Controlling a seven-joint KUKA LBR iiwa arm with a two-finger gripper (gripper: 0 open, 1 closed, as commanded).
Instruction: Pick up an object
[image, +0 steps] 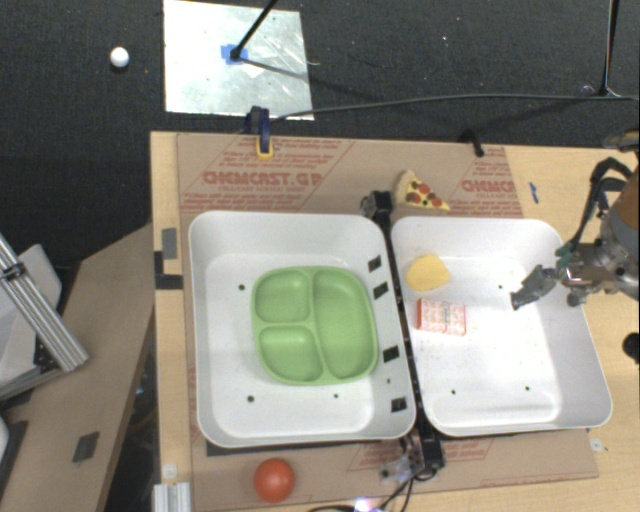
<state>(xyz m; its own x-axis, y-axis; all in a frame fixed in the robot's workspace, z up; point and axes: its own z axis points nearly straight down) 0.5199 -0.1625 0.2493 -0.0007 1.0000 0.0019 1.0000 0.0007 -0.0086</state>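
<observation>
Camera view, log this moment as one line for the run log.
gripper: over right bin, nothing held | yellow piece, red-white packet: right bin | green tray: left bin

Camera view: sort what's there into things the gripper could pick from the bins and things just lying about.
For the pick:
gripper
yellow piece, right bin
red-and-white packet, right bin
green divided tray, left bin

Lying about:
pizza slice toy, on the board
red ball, on the board
white ball
</observation>
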